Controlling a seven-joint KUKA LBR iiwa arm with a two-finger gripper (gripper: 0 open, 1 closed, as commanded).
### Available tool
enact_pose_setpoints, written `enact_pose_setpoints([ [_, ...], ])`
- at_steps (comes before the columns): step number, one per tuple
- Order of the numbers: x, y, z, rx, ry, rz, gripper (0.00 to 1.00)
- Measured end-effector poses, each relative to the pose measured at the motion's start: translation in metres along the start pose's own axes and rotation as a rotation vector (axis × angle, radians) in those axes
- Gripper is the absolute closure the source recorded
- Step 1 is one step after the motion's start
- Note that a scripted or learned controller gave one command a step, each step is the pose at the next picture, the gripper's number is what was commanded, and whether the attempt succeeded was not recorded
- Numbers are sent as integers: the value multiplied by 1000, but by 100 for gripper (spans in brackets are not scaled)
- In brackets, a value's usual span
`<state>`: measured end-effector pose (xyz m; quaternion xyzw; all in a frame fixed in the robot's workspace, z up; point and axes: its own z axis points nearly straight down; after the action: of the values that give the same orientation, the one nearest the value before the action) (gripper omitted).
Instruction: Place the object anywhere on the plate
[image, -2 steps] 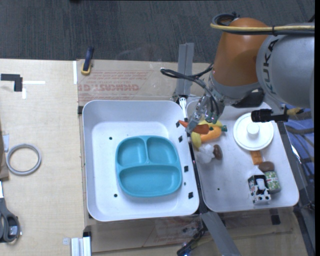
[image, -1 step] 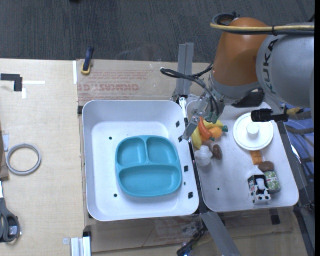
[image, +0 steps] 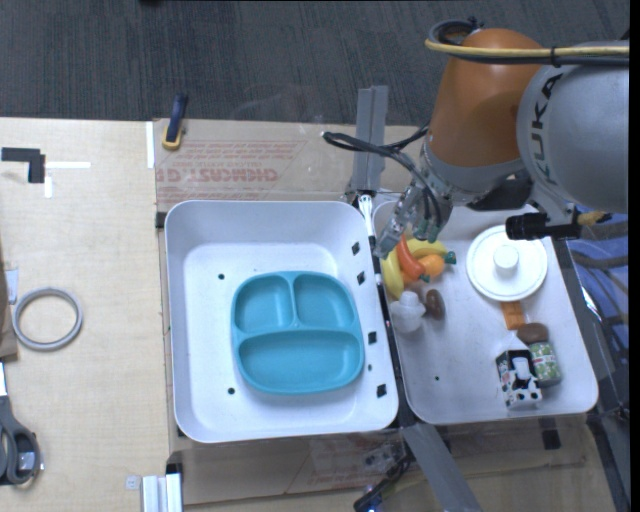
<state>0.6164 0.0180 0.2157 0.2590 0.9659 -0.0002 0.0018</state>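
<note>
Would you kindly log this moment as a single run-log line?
gripper: over the toy pile in right bin | grasp: cannot tell | blue plate: in left bin, nothing on it

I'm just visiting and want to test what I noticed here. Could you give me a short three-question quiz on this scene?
1. True or false: the blue plate has three compartments.
2. Which bin holds the plate: the left bin or the right bin?
3. Multiple choice: the gripper is over A) the plate, B) the pile of toy food at the right bin's upper left, C) the grey ring on the bench.

Key
1. True: two small sections on top, one wide section below.
2. The left bin.
3. B.
</note>
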Motion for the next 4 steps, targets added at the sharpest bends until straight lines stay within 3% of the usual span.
enact_pose_setpoints([
  [1,67,43,-3,0,4,-227,100],
  [2,67,43,-3,0,4,-226,0],
  [3,22,89,-152,0,0,-61,0],
  [4,21,89,-160,0,-3,-63,100],
])
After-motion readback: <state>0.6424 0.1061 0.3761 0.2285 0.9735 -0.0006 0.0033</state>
